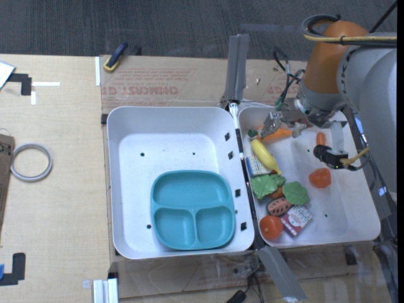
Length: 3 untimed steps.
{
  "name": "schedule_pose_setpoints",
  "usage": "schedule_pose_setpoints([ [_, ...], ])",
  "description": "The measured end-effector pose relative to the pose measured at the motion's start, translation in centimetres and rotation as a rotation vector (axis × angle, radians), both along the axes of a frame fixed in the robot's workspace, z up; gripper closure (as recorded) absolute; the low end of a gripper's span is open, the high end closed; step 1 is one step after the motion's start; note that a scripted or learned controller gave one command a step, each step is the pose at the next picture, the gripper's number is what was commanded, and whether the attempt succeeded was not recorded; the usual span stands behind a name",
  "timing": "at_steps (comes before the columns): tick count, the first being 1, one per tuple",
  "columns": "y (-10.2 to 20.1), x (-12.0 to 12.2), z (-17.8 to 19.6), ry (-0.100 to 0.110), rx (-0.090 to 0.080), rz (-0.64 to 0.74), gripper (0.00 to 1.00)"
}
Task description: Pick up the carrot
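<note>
The carrot (283, 133) is a small orange piece lying at the far left of the right bin (353, 223), beside the tip of a yellow banana (265, 155). My gripper (276, 122) reaches in from the right and hangs right over the carrot's left end, touching or almost touching it. The grey arm with its orange band (328, 52) rises behind the gripper and hides the bin's far right corner. I cannot make out whether the carrot is gripped.
The right bin also holds green leafy pieces (267, 185), a red tomato (270, 227), an orange-red fruit (320, 178), a small packet (297, 219) and a box (254, 166). A teal divided plate (192, 208) lies in the left bin (126, 169). A tape roll (28, 161) sits on the bench.
</note>
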State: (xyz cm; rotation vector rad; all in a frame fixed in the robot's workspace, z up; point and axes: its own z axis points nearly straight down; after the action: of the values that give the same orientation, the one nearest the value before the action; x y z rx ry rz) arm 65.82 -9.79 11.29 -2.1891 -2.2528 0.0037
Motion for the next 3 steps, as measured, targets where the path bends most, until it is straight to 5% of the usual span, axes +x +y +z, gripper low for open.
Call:
schedule_pose_setpoints([
  [1,-1.8,0.2,-1.7,0.000,0.002,-0.137,0.00],
  [2,-1.6,0.5,0.1,-0.006,0.003,-0.131,1.00],
  [3,2.2,-0.8,7.9,-0.002,0.000,-0.141,1.00],
])
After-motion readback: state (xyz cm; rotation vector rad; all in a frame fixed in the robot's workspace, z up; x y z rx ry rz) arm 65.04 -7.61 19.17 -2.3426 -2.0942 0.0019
